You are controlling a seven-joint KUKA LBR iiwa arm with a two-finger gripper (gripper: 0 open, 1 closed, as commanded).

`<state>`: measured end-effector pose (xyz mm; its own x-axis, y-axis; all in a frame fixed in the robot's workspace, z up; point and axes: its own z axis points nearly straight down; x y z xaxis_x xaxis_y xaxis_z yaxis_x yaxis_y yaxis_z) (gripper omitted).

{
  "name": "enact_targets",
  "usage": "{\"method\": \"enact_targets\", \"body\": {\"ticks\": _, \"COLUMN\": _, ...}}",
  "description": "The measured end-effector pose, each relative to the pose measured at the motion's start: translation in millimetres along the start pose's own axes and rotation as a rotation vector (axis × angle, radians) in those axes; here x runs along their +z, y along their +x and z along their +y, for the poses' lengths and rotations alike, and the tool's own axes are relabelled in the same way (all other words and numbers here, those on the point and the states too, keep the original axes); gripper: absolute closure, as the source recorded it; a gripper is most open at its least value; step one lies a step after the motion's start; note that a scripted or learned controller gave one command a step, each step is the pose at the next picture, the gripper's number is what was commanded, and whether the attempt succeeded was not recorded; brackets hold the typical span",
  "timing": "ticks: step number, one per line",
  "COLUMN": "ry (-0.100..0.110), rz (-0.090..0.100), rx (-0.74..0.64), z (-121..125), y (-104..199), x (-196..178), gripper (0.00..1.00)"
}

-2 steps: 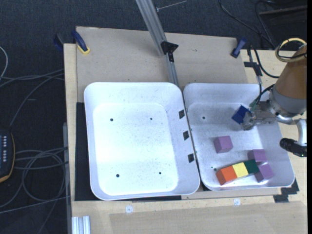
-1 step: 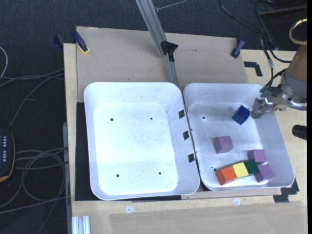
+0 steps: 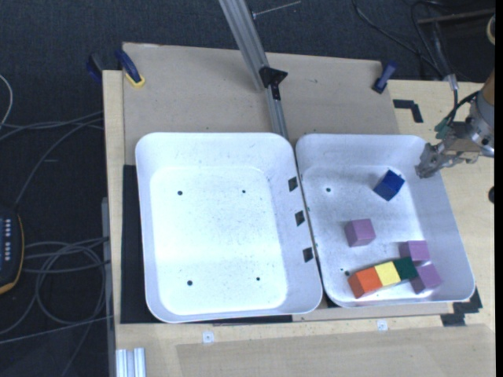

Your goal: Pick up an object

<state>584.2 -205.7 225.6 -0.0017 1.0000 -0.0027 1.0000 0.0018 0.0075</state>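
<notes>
The right bin (image 3: 440, 210) holds a blue cube (image 3: 388, 184) near its back and a purple cube (image 3: 359, 232) at its middle. Along its front lies a multicoloured bar (image 3: 383, 276) of orange, yellow and green blocks, with two more purple blocks (image 3: 415, 250) (image 3: 427, 276) beside it. My gripper (image 3: 431, 163) hangs over the bin's back right rim, to the right of the blue cube and apart from it. Nothing shows between its fingers.
The left bin (image 3: 157, 210) sits beside the right one on a wooden bench (image 3: 330, 108). A metal pole (image 3: 251, 42) slants in from the back toward the gap between the bins. Blue clamps (image 3: 130, 69) (image 3: 384, 77) grip the board's back edge. Cables lie on the floor to the left.
</notes>
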Motion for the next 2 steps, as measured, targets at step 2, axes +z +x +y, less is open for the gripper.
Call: {"method": "enact_targets", "body": {"ticks": 2, "ry": 0.004, "rz": 0.005, "rx": -0.005, "z": 5.0, "y": 101.6, "x": -19.7, "gripper": 1.0}}
